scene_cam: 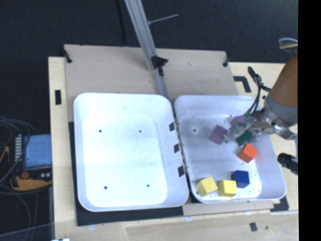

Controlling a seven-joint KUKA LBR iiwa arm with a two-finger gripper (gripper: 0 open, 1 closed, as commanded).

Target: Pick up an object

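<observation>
Where two white bins [125, 149] sit on a tan bench [195, 72], dark floor around, pincer [241, 130] state unclear.

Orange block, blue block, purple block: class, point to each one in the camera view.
Orange block [247, 152], camera view, top face.
Blue block [241, 177], camera view, top face.
Purple block [218, 134], camera view, top face.

Small blocks [218, 134] in right bin [200, 109]
</observation>
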